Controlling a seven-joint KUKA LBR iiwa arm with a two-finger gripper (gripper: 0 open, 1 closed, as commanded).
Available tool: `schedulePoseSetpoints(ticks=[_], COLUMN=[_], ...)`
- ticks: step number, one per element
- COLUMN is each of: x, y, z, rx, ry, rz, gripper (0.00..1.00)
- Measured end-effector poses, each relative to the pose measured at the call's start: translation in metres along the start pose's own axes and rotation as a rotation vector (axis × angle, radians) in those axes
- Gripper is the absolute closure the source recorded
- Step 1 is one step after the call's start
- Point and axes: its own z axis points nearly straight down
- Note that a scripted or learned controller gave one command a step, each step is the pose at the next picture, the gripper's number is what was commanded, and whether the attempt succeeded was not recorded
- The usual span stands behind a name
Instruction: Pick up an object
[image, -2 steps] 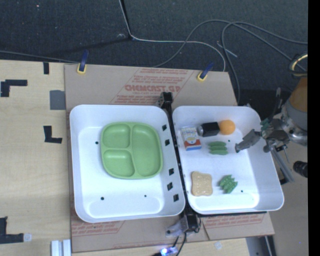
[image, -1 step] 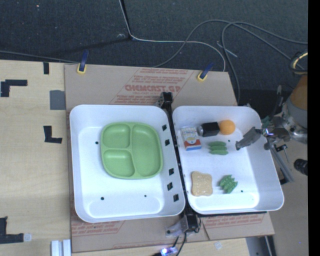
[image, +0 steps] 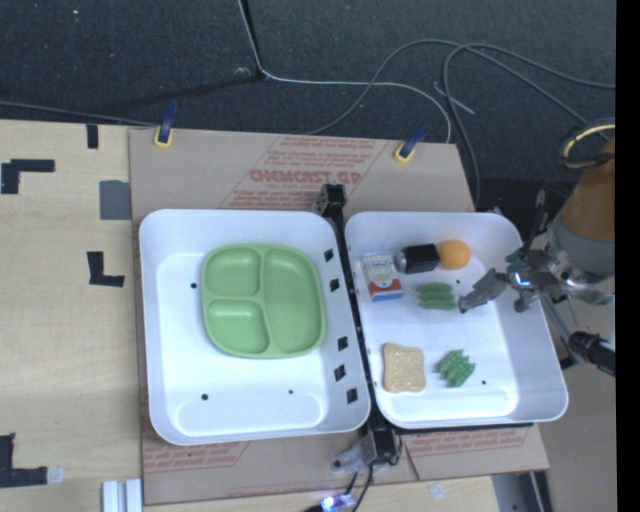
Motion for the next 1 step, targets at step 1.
schedulePoseSetpoints(ticks=[1], x=[0.0010], y=[0.0089], z=[0.0511], rx=[0.001], ry=[0.001], rz=[-0.001], gripper=[0.00])
